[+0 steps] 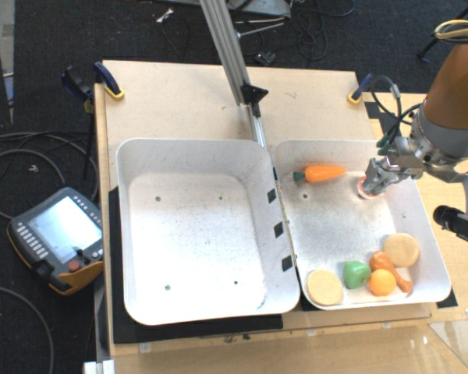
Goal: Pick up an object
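The grey arm with its orange band (452,84) reaches in from the right, wrist bent down over the right white bin (339,232). The gripper (372,184) sits low on a small pink-and-white round object (366,189) near the bin's far wall; whether it is clenched or released, I cannot tell. Just beside it lies an orange toy carrot (321,174). In the near corner: two tan discs, a green piece, an orange ball (382,283).

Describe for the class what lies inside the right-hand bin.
The right-hand bin holds a carrot, two tan discs, a green piece and an orange ball. The claw covers most of a pinkish object.
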`<state>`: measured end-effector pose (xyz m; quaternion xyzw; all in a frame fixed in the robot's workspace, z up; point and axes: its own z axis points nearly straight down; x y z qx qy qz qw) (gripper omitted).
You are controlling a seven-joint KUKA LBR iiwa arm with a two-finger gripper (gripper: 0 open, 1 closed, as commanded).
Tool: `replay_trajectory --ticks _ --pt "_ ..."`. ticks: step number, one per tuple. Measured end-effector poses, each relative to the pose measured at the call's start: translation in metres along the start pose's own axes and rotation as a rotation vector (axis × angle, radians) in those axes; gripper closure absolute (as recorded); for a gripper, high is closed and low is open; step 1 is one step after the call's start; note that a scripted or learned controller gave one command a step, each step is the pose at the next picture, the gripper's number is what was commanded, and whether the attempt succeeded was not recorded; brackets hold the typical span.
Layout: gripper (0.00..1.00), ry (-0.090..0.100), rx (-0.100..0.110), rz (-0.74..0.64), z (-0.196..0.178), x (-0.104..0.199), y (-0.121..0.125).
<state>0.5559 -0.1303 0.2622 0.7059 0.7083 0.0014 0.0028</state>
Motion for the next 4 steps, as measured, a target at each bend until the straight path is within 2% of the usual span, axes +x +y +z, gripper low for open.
replay_trajectory --ticks 3,4 --pt "1.0 0.003 0.004 -0.004 -0.008 0.149 0.027" --pt "1.0 0.003 0.009 -0.005 0.011 0.204 0.029"
